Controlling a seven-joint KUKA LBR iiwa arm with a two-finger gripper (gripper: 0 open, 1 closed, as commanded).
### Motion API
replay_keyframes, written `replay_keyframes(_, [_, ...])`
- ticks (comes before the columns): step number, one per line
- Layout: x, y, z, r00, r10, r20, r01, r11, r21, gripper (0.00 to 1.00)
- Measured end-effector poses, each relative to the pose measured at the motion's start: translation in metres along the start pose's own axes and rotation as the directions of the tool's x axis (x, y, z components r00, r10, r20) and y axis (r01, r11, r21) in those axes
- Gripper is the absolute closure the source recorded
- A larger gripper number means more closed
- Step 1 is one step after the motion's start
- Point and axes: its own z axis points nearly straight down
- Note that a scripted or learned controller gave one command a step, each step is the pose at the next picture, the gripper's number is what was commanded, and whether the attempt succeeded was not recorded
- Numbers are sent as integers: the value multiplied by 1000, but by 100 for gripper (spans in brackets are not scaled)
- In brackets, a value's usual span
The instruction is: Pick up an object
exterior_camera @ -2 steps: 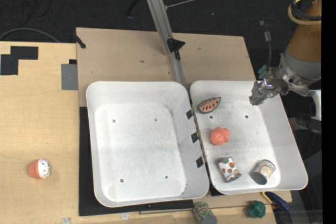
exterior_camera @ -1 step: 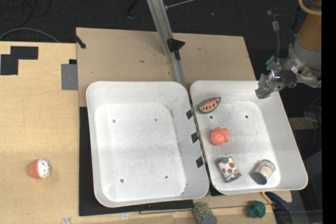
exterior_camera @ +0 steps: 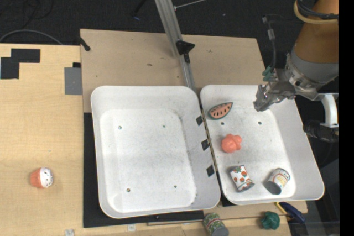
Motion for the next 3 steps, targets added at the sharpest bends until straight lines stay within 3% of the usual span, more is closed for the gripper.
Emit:
replay_keyframes(2, [117, -20, 16, 1000, -2, 0, 2, 1000, 2, 100])
replay_keyframes(3, [163, -16, 30, 1000, 0, 1, 0, 1000, 3, 100])
